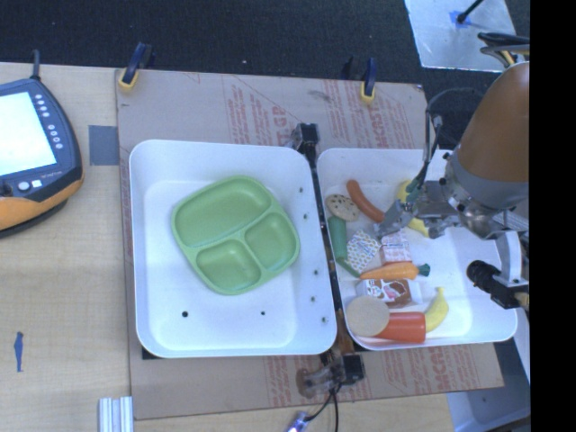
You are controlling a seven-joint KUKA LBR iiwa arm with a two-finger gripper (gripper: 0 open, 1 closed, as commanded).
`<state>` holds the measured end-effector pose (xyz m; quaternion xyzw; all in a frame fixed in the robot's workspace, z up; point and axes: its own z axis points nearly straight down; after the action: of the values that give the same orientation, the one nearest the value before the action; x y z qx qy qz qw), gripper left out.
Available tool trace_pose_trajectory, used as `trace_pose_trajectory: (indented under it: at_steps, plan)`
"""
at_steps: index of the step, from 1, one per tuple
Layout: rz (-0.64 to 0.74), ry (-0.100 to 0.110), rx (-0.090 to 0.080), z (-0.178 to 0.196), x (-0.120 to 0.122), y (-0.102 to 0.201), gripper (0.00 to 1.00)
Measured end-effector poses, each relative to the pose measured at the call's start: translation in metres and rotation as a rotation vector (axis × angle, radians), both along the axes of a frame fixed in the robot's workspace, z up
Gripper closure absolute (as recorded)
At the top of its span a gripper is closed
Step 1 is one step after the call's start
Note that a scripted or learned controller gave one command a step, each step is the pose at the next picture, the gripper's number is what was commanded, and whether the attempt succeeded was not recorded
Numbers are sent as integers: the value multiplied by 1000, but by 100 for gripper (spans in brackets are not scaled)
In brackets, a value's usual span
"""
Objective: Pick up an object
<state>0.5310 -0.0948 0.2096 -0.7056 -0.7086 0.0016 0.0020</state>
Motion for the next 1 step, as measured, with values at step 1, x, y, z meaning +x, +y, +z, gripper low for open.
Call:
trace_pose_trajectory:
  at_steps: [1]
  plan:
    - [0, 1, -3, -93, 63, -49, 0]
